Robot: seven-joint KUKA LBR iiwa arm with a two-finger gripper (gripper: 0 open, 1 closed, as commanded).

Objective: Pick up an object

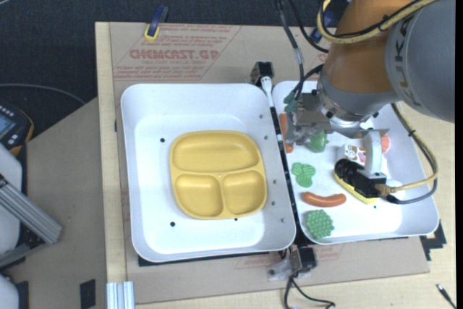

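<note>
Right bin (419,224): pincer (309,128) low at the upper left corner, state of grip not discernible, with a small green piece (316,142) directly beneath or touching it, contact uncertain. Other stock lies below the pincer toward the bin's near edge: a green leafy toy (303,173), an orange sausage (323,199) with long axis running left-right, a green studded toy (318,223). Left bin (145,177): yellow divided tray (217,174), well apart from the pincer.

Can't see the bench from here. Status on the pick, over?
Gripper down in right bin, near its left wall. Green piece at its tip, grasp unclear. Broccoli, sausage lie close below.
</note>
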